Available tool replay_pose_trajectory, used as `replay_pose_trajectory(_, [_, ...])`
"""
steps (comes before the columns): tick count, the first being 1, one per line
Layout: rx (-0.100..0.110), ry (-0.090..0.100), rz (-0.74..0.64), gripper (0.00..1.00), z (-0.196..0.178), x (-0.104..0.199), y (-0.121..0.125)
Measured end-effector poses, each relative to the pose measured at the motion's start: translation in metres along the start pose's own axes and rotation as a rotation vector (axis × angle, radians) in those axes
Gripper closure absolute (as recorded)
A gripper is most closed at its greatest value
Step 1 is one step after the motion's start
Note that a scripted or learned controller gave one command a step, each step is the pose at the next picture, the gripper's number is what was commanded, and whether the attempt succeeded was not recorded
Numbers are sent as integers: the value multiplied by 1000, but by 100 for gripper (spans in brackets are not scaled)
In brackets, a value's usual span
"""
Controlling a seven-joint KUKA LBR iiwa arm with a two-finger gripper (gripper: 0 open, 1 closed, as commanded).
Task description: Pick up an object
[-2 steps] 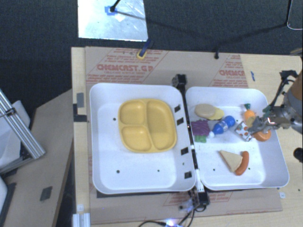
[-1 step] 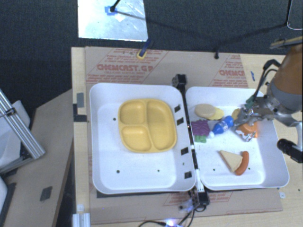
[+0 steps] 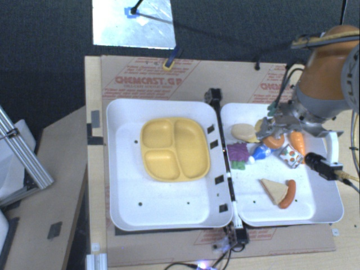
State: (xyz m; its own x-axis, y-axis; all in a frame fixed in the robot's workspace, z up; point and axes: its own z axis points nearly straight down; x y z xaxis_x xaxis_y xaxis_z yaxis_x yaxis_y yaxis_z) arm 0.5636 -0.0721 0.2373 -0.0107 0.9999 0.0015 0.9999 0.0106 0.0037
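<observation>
Currently gripper (image 3: pixel 269 129) low in right bin (image 3: pixel 326 207), over cluster of toy food; finger state: cannot tell. No object visibly lifted, so pick looks not yet done; grasp and lift remain. Count: 2 white bins, 1 yellow tray (image 3: pixel 174 149) in left bin (image 3: pixel 126 201). Right bin: 1 beige piece (image 3: pixel 243 131), 1 purple piece (image 3: pixel 238 152), 1 carrot (image 3: pixel 298 141), 1 sausage (image 3: pixel 288 194), 1 wedge (image 3: pixel 273 189).

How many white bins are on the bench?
2. The left bin holds a yellow divided plate. The right bin holds the toy food, with the gripper above it.
</observation>
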Motion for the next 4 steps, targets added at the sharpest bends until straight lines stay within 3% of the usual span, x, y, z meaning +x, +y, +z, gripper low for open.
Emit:
replay_pose_trajectory(2, [0,1,1,100,15,102,42])
replay_pose_trajectory(3, [4,0,3,100,22,144,40])
replay_pose_trajectory(4, [2,-2,11,100,21,131,43])
